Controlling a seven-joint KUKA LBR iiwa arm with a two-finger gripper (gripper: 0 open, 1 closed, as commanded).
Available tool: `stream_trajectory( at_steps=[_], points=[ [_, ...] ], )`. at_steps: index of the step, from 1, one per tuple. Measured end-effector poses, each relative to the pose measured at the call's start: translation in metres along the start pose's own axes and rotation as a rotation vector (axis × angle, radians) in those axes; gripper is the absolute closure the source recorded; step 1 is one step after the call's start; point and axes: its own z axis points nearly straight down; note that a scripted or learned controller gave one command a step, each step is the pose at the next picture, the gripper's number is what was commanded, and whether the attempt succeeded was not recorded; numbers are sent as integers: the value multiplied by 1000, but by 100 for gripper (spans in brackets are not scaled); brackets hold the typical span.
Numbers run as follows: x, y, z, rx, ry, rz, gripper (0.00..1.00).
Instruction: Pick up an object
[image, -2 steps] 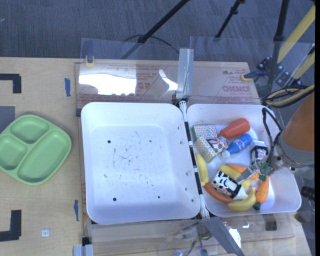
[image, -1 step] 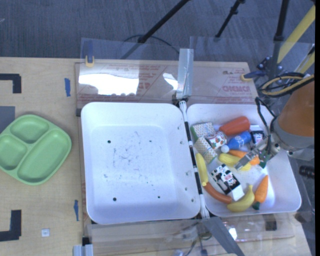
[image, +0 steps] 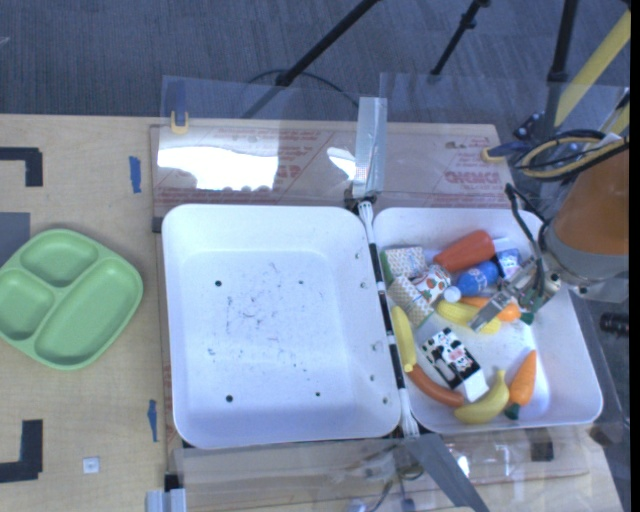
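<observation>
The grey arm with the orange band enters from the right and sets its end effector (image: 512, 296) low over the right shallow white plastic bin (image: 580, 385), which is where all candidate objects for the pick are gathered. The end effector sits above the upper part of the pile, close to a small blue-and-white bottle (image: 478, 279) and a red-orange pepper-shaped toy (image: 464, 250), presumably because the densest cluster offers the most grasp targets. How far its fingers stand apart cannot be told at this angle, and nothing is visibly held between them. Lower in the same bin lie a black-and-white cow-patterned carton (image: 449, 357), a yellow plastic banana (image: 484, 402) and an orange toy carrot (image: 523, 377), packed touching one another against the bin's inner wall. The left shallow white bin (image: 190, 240) adjoins it along a shared centre edge. A green divided plastic plate (image: 66, 297) rests well apart on the wooden table (image: 80, 160), outside the working area.
</observation>
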Motion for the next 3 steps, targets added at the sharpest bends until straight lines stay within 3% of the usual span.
stream_trajectory(
  at_steps=[1,2,3],
  points=[
    [-10,19,20,11,8,-177,0],
    [-10,20,12,9,11,-175,100],
    [47,90,-100,14,9,-124,100]
  ],
)
